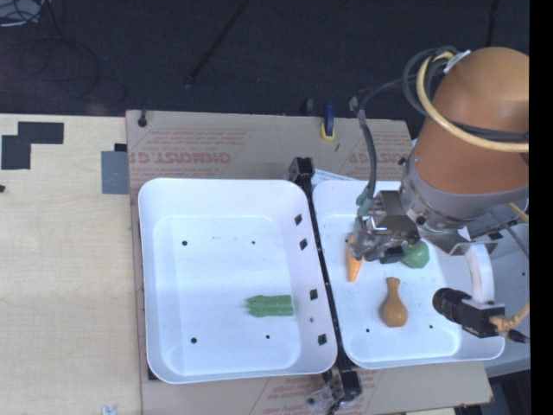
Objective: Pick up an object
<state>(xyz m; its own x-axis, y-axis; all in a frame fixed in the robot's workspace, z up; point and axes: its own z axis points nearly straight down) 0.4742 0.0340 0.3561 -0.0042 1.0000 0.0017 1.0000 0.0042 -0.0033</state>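
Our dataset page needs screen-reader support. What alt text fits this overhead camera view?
A grey arm's two-finger gripper reaches into the right white bin above a small orange carrot-shaped toy, near a green round object and a tan pear-shaped toy. The left white bin holds a green ridged block.
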